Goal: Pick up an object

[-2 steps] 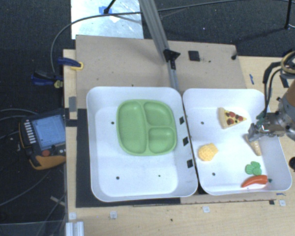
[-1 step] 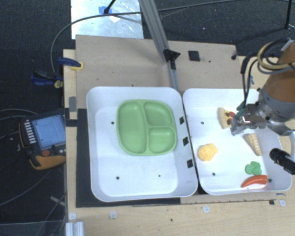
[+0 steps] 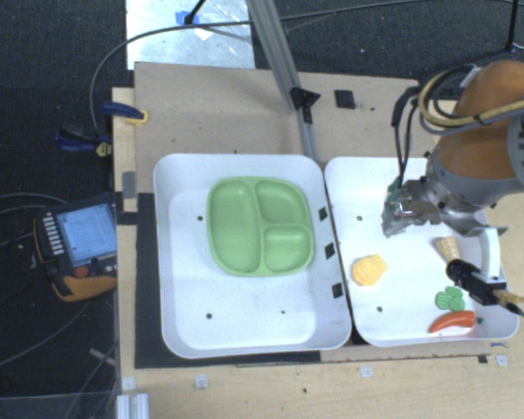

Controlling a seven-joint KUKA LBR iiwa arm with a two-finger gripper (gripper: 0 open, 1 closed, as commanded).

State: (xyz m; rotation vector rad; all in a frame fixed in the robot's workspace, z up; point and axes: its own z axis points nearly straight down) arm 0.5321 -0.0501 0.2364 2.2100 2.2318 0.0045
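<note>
- The counter (image 3: pixel 367 94) carries two shallow white bins side by side; the left bin (image 3: pixel 183 321) holds a green divided plate (image 3: pixel 260 226), and the right bin (image 3: pixel 367 321) holds the small toy foods.
- The grey arm (image 3: pixel 485 147) with its orange part reaches over the right bin, and the claw (image 3: pixel 403 212) hangs above the bin's upper middle, apart from every toy. Whether it is released or clenched, I cannot tell from this slant; nothing is seen in it.
- The yellow corn toy (image 3: pixel 368 270) lies nearest, just below and left of the claw, alone on the bin floor. It looks like light, stiff plastic, a bit rounded, so it may roll; I judge that a grip across its short width is best.
- The red-orange toy (image 3: pixel 452 323) lies at the lower right wall, touching or nearly touching the green toy (image 3: pixel 450 299). Both seem light and hard but crowded, so harder to take.
- The small beige cone-like toy (image 3: pixel 447 248) lies close beside the arm's white part; it is thin and could slip.
</note>
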